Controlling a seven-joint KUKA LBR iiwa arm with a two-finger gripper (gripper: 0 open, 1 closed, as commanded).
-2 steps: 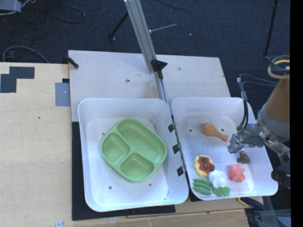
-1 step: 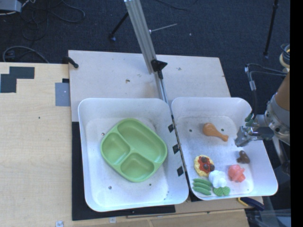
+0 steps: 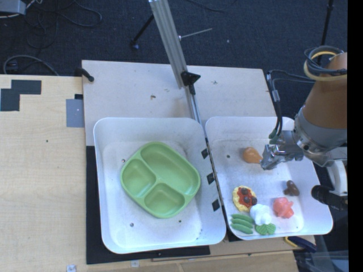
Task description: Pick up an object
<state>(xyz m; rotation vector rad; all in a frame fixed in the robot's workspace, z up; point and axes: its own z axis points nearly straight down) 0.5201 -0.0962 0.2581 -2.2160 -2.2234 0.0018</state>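
My gripper [image 3: 266, 162] hangs over the right bin [image 3: 227, 135], just right of a small orange object [image 3: 250, 154] that lies on the bin floor. Nothing is visibly held between the fingers. Toward the bin's front lie a round yellow piece with red topping [image 3: 244, 197], a green pea pod [image 3: 242, 224], a white and green vegetable [image 3: 262, 217], a pink-red object [image 3: 283, 207] and a small brown object [image 3: 291, 188].
The left bin [image 3: 108, 135] holds a green divided plate [image 3: 160, 179]. A slanted metal rail [image 3: 173, 41] rises behind the bins, with black clips along the divide between them. The arm's grey body fills the right side.
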